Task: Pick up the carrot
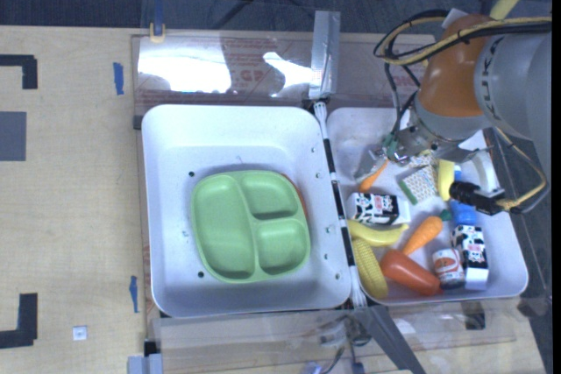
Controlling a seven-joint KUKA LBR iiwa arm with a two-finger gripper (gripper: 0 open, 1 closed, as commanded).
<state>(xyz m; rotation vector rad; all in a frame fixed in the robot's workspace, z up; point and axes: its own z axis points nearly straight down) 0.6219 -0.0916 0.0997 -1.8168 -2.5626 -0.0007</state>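
The carrot (423,234), orange and stubby, lies in the middle of the right bin (513,263), tilted, between a yellow banana (377,234) and a small can (445,262). My gripper (392,155) is low in the far left part of that bin, up and to the left of the carrot and apart from it. A thin orange piece (372,178) pokes out just below the gripper toward the bin's left wall; whether it is held is unclear. The grey wrist and its orange band (451,83) hide the bin's far right corner.
The left bin (166,144) holds a green divided plate (252,223). Around the carrot lie a corn cob (370,269), a red-orange vegetable (408,272), two cow-print cartons (375,207) (472,246), a checkered packet (419,184), and yellow (445,178) and blue (465,215) items.
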